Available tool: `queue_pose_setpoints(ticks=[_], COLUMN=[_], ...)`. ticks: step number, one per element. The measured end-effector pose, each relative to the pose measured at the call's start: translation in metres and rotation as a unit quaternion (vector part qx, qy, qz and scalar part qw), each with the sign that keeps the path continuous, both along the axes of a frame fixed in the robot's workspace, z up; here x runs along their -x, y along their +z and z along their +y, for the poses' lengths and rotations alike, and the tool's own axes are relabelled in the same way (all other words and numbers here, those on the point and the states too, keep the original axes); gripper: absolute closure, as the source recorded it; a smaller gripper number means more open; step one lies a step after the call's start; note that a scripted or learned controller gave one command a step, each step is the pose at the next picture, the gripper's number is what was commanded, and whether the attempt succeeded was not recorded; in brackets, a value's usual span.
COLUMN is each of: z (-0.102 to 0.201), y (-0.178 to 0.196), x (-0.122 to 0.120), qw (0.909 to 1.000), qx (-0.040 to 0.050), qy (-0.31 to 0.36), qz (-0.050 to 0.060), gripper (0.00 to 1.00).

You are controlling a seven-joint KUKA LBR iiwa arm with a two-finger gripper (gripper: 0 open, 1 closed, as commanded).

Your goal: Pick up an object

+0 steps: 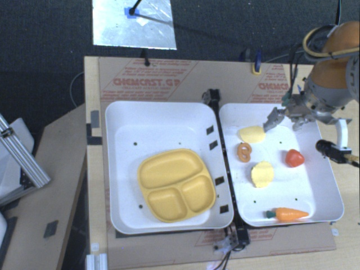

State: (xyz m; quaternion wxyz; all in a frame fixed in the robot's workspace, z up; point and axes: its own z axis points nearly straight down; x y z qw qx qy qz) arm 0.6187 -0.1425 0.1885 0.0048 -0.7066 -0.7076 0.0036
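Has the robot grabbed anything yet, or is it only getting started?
Nothing looks picked up yet. All the toy food lies on the right bin's floor: two yellow pieces, a pretzel, a tomato and a carrot. The gripper hangs open over the bin's far end, beside the upper yellow piece, holding nothing. Closing on an object and lifting it are left.

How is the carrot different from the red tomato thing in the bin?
The carrot is orange with a small green end, while the tomato is red. The carrot is long and thin; the tomato is short and roundish. The carrot lies near the front edge of the right bin, while the tomato sits farther back, closer to the gripper. Both are toy foods resting in that same white bin.
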Motion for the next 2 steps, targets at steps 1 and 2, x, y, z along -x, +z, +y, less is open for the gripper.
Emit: queue_pose_setpoints(ticks=[1, 2], z=[0.0, 0.003], y=[0.008, -0.053], x=[-0.003, 0.001], qw=[1.0, 1.0], qx=[0.0009, 0.0008], qy=[0.001, 0.0], qz=[-0.007, -0.005], gripper=[0.0, 0.0])
